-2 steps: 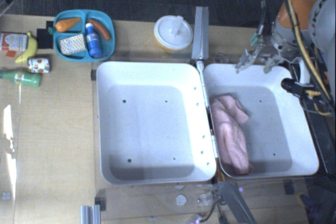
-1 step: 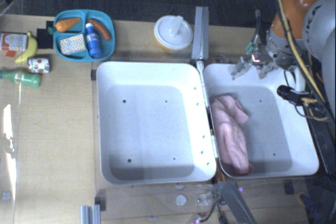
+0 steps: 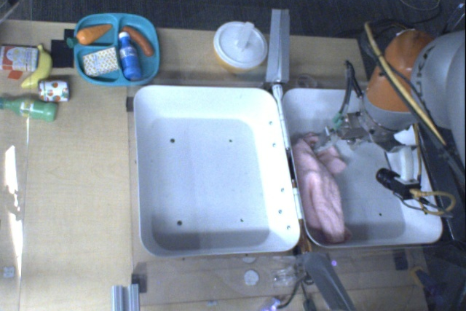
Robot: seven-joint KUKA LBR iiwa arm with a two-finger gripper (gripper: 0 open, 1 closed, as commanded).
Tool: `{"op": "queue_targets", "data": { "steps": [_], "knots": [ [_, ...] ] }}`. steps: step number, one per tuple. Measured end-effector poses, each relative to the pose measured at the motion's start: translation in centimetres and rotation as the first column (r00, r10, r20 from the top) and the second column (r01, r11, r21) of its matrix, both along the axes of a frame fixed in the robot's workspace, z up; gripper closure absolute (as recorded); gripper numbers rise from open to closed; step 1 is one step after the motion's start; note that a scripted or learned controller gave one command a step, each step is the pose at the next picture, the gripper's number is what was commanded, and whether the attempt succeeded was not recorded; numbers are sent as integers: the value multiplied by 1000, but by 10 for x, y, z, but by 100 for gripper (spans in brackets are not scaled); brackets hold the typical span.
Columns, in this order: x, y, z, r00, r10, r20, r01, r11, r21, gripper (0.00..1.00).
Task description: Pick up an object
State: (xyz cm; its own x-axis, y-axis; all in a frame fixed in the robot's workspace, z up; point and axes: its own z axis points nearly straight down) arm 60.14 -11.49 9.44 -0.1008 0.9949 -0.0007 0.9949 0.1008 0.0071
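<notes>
While the arm reaches in from the right, we find the gripper low in the right bin, at the upper end of the pink cloth, which lies along that bin's left wall. We judge this to be the approach or grasp step. We cannot tell how far the pincer stands apart, nor whether it has hold of any cloth. Next we need a firm closure on a fold, then a straight lift.
</notes>
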Motion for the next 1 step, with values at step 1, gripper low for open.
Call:
{"op": "queue_targets", "data": {
  "steps": [1],
  "knots": [
    [-20, 25, -3, 996, 86, 11, -86, 996, -4, 0]
  ]
}}
